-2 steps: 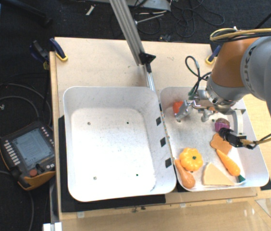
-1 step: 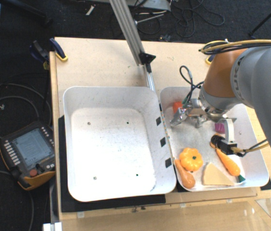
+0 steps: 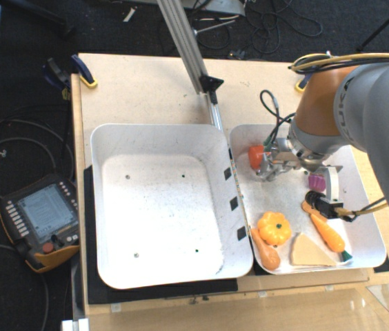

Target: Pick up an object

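Camera view puts the gripper [image 3: 270, 167] low in the right bin [image 3: 368, 252] (spread or closed, I cannot tell). A small red object [image 3: 256, 156] sits just beside it, toward the left bin [image 3: 153, 212]. Farther out lie a purple block [image 3: 316, 181], a toy pumpkin [image 3: 274, 227], a carrot [image 3: 329, 232] and a pale wedge [image 3: 310, 252].

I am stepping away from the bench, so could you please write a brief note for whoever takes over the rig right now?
Gripper: down in the right bin, just beside the red object; a grasp cannot be confirmed.
Things: the red object, purple block, yellow pumpkin, carrot, orange sausage-shaped piece and tan wedge all lie in the right bin.
Done: approach to the red object.
Left: grasp and lift one object, probably the red one, as it is nearest.
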Controlling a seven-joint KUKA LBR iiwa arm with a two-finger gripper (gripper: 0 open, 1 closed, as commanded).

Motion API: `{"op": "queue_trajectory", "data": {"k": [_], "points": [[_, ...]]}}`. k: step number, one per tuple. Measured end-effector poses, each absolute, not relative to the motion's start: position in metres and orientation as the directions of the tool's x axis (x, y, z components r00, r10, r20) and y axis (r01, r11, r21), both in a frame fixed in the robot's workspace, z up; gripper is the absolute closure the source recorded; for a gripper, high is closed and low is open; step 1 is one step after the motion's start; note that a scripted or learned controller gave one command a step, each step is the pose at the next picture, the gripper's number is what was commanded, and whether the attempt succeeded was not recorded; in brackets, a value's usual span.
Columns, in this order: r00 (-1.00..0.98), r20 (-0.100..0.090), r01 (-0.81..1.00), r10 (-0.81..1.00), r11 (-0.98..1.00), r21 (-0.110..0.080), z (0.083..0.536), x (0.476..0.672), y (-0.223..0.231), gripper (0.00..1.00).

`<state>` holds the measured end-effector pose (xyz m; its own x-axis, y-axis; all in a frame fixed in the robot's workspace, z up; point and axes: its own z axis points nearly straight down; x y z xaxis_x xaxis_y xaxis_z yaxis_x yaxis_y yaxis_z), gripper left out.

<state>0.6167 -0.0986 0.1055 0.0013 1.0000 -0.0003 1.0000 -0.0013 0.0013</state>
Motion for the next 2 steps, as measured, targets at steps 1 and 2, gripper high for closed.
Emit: {"op": "queue_trajectory", "data": {"k": [1,2], "points": [[-0.003,-0.001,1.0,1.0,0.003,0.007,0.16,0.629,-0.097,1.0],[-0.003,-0.001,1.0,1.0,0.003,0.007,0.224,0.627,-0.095,1.0]]}}
